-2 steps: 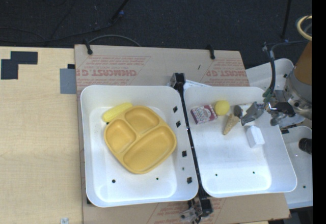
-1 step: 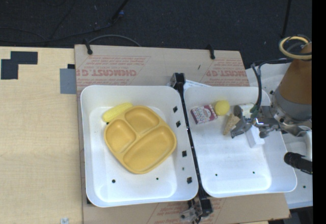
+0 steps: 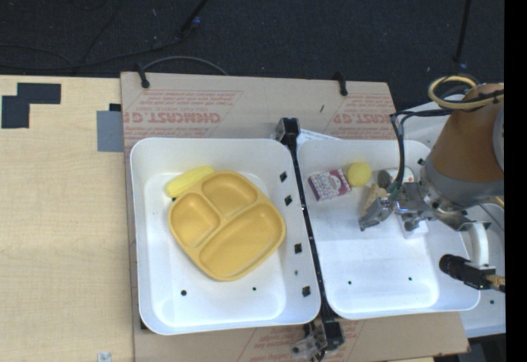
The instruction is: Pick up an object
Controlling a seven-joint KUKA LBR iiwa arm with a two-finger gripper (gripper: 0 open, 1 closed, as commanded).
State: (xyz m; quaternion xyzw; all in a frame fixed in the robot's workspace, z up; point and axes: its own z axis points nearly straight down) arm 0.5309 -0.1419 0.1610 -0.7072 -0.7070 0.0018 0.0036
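Two shallow white plastic bins sit side by side on a sheet of brown cardboard (image 3: 247, 105). The cardboard carries red printed lettering, upside down and mirrored from this angle; it cannot be read with confidence.

Left bin (image 3: 156, 286): a yellow plastic divided plate with three compartments (image 3: 226, 225) lies tilted across the middle. A pale yellow banana-shaped piece (image 3: 188, 180) lies at the plate's upper left edge, touching or partly under the rim; which one cannot be told.

Right bin (image 3: 379, 294): a small pink-and-white printed packet (image 3: 329, 184) lies near the upper left corner, its print too small to read. Just beside it, to the right, rests a small yellow ball (image 3: 358, 174). The two look close to touching.

The grey arm with orange band (image 3: 465, 142) reaches in from the right, over the right bin's right side. The two-finger gripper (image 3: 372, 212) points left and down, low over the bin floor, to the lower right of the ball and packet and apart from both. Nothing shows between the fingers; whether they stand wide or narrow cannot be told from this angle.

A pale wooden bench top (image 3: 58, 229) extends to the left, with dark grey square marks near its upper edge. Black cables (image 3: 206, 6) run across the dark floor above.
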